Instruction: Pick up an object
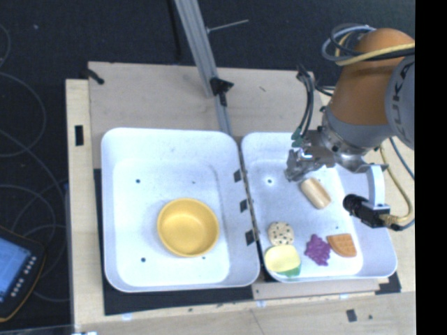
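Observation:
My gripper (299, 167) hangs over the upper middle of the right bin (262, 152), just up and left of a tan bread-roll-shaped piece (316, 192) that lies on the bin floor. Along the bin's front edge lie a speckled cookie (280, 233), a yellow-green round piece (282, 260), a purple grape bunch (318, 249) and an orange wedge (342, 245). A yellow bowl (186, 226) sits in the left bin (126, 152). I see nothing between the fingers, and their spacing is too dark and small to read.
A slanted metal pole (199, 44) rises behind the divider between the bins. A black fitting with cable (367, 211) hangs off the arm over the right bin's right side. A tablet corner (14, 271) lies off the bench at lower left.

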Robot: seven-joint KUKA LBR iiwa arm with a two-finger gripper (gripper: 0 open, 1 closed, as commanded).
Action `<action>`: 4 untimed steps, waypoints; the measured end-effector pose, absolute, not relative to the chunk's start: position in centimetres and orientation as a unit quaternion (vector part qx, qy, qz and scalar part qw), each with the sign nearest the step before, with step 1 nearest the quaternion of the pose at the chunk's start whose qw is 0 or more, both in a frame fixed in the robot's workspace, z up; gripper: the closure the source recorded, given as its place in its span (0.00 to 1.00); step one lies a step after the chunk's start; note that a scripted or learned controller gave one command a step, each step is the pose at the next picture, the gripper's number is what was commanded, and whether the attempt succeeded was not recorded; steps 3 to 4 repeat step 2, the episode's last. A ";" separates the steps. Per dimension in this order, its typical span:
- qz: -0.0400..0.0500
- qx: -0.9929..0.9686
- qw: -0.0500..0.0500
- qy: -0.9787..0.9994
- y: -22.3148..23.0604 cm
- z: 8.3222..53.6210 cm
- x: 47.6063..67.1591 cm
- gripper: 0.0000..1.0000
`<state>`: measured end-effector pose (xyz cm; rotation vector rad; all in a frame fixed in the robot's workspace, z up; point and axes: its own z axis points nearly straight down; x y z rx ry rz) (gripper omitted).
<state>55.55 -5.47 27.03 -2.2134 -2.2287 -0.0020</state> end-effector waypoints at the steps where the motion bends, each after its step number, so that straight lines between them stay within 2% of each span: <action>1: 0.000 -0.705 0.000 -0.709 -0.9 25.2 55.0 1.00; 2: 0.000 -0.705 0.000 -0.709 4.4 23.7 54.0 1.00; 4: 0.000 -0.705 0.000 -0.709 4.4 23.7 54.0 1.00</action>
